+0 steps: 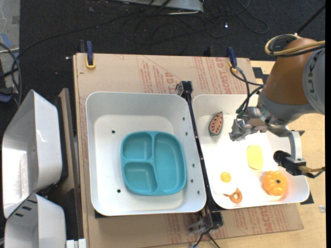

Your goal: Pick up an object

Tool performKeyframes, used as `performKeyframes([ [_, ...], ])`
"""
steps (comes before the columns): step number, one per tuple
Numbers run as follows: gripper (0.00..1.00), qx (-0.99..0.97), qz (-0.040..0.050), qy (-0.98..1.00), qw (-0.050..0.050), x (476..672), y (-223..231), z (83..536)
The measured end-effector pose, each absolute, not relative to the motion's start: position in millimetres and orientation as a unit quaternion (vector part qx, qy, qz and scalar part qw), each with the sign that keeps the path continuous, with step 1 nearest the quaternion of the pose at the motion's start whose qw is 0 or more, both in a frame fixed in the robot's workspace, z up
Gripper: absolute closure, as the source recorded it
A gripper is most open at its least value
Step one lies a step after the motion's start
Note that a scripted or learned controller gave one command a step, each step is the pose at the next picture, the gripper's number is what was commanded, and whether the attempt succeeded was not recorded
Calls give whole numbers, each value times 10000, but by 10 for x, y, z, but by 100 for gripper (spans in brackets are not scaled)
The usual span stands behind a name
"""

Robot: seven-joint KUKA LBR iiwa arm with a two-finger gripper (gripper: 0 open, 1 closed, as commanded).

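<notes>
The right bin [207, 154] holds a watermelon slice [216, 123] near its back left, a pale yellow block [254, 157] in the middle, a small yellow ball [225, 177], an orange pretzel-like ring [235, 196] at the front, and an orange pumpkin [274, 183] at the front right. My gripper [239, 132] hangs over the bin's back half, just right of the watermelon slice and left of and behind the yellow block. Nothing shows between its tips.
The left bin [98, 138] holds a teal divided plate [153, 163]. A black divider [194, 133] runs between the bins. Blue-and-yellow clamps [90, 56] hold the cardboard at the back. White tubs [28, 143] stand off the bench's left side.
</notes>
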State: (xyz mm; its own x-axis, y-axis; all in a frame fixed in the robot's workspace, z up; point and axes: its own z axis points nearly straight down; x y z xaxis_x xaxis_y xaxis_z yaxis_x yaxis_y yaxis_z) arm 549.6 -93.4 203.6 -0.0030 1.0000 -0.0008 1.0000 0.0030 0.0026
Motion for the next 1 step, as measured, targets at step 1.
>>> performKeyframes([
  [1, 100, 7041, 4, 7101, -6, 5513, -421, 2168],
])
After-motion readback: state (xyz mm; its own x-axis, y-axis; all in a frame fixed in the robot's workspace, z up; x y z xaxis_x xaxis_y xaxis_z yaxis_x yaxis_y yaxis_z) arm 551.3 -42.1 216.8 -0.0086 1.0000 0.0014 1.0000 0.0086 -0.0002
